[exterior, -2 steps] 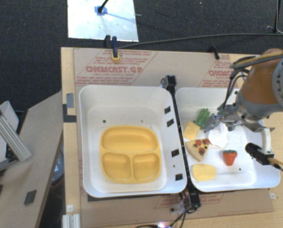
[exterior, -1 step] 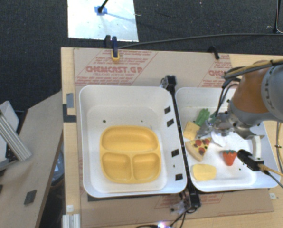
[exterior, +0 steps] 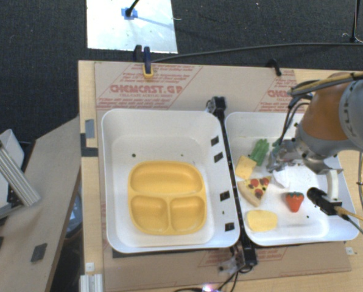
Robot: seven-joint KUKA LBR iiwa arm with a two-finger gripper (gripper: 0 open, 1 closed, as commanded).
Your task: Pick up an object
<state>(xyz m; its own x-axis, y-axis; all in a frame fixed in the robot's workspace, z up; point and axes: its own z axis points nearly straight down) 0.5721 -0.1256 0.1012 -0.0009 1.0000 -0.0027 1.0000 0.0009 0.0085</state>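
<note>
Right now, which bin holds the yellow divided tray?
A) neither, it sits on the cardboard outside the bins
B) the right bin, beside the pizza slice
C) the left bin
C: the yellow divided tray lies flat in the left bin, while the pizza slice and the other toy foods lie in the right bin.

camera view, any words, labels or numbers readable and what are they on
"CHEMCAST GP": red print on the brown paper-covered sheet under the two bins, left of centre behind the left white bin.
A second red print on the same sheet, behind the right white bin: partly hidden and too blurred to read.
</note>
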